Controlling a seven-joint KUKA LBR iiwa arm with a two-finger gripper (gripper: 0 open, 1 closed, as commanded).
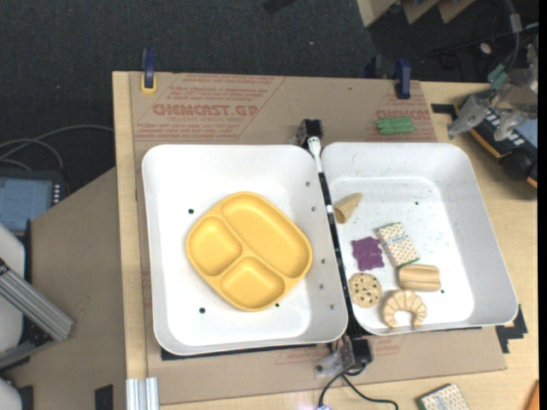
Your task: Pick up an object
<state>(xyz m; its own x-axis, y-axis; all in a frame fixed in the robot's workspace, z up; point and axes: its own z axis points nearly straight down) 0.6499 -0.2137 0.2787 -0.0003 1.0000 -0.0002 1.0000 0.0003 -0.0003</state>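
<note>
The right bin (475, 196) holds several small toy foods. A tan cone (347, 205) lies near its left wall. Below it are a purple piece (367, 251) and a speckled green-and-white cracker (398, 243). A bread roll (419, 277), a chocolate-chip cookie (365, 289) and a croissant (404, 307) sit close together at the bin's near edge. A yellow divided plate (248, 250) lies flat in the middle of the left bin (162, 195).
Both bins rest on a brown board (214, 109) held by blue clamps (149, 75) at the back. A small green block (396, 125) lies on the board behind the right bin. Cluttered equipment (504, 109) stands at the far right.
</note>
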